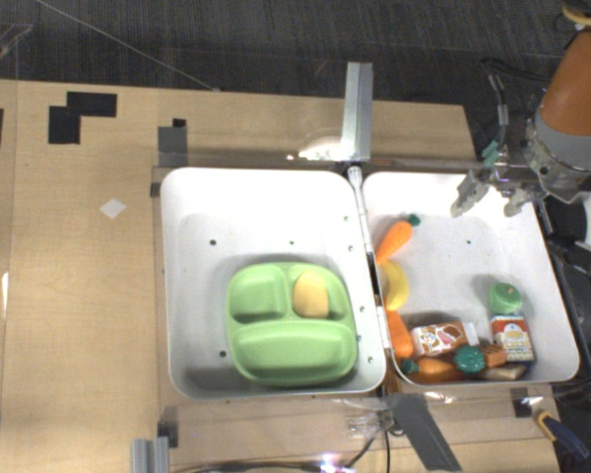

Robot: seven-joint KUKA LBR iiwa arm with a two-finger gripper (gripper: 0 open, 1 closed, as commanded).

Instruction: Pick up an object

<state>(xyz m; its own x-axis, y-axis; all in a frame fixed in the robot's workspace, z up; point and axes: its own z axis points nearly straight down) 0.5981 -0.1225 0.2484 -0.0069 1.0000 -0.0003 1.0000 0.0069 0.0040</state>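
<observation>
The gripper (492, 197) hangs over the far right corner of the right bin (443, 254), its two fingers spread apart with nothing between them. The nearest thing to it is a toy carrot (395, 239), orange with a small green top, lying at a slant near the bin's left wall, well apart from the fingers. Just below the carrot a yellow banana (397, 286) curves along the same wall.

The rest of the right bin's load is crowded into the near end. A small bottle (509, 323) with a green cap and a red and white label stands by the right wall. Beside it lies a flat snack packet (439, 338), red and white, and a teal cap-like piece (470, 361) sits against an orange piece (435, 369) along the front wall. These things touch or overlap one another, so none lies free.

In the left bin (207, 215) rests a green divided plate (291, 323) with a yellow lemon (312, 295) in its upper right compartment.
</observation>
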